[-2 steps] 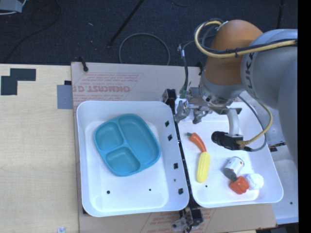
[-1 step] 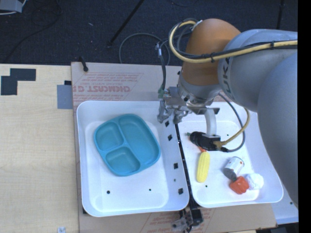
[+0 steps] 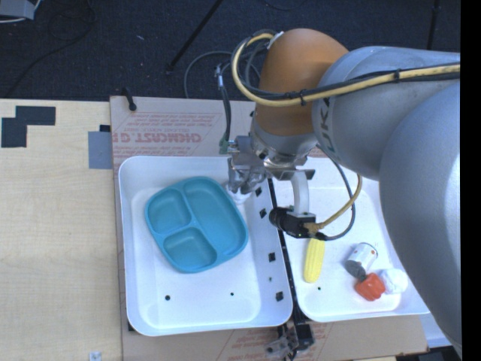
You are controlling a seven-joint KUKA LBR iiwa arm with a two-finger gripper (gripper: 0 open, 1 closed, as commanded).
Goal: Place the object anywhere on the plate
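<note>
Gripper [image 3: 242, 180] at frame centre, by the blue plate [image 3: 197, 223] — grip unreadable (corn [image 3: 313, 259] lower right).

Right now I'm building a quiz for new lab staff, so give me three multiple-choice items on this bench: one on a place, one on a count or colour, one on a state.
1. Where does the light blue plastic plate lie?
A. in the left white bin
B. in the right white bin
C. on the cardboard behind the bins

2. How many compartments does that plate have?
A. two
B. three
C. five

3. How does the yellow toy corn cob lie?
A. standing upright on the plate
B. flat on the floor of the right white bin
C. balanced across the wall between the bins

Key: 1 A, the plate sits on the floor of the left white bin. 2 B, ridges divide it into three wells. 3 B, the cob rests lengthwise in the right bin, apart from the plate, below the gripper.
</note>
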